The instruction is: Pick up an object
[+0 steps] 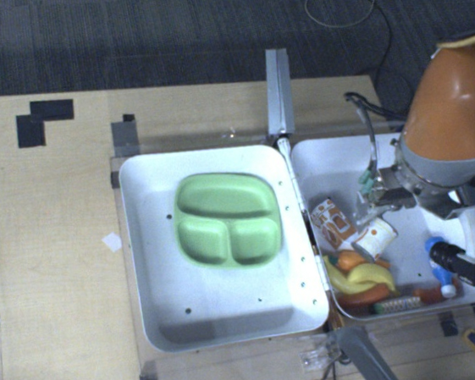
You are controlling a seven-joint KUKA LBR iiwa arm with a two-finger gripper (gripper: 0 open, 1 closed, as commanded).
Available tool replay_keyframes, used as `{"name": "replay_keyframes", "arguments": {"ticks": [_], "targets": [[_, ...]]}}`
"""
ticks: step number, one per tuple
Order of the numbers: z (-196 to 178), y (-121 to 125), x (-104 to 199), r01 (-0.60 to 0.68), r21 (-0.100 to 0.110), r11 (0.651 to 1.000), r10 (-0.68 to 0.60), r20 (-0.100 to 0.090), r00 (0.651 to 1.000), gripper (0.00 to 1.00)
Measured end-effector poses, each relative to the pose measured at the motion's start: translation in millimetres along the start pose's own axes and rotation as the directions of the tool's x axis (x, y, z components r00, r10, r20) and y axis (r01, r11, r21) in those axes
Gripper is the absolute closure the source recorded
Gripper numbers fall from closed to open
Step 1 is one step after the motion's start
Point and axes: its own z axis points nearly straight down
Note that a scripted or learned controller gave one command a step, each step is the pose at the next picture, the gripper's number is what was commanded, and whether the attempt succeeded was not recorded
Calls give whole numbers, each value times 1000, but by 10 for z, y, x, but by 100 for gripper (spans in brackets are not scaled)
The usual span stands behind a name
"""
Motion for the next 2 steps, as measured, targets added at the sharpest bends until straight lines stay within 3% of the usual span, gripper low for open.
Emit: {"name": "replay_keyframes", "arguments": {"ticks": [1,2], "targets": [[158,265,-15,-363,3,932,363,2,932,100],[156,266,-14,-363,3,932,363,2,932,0]]}}
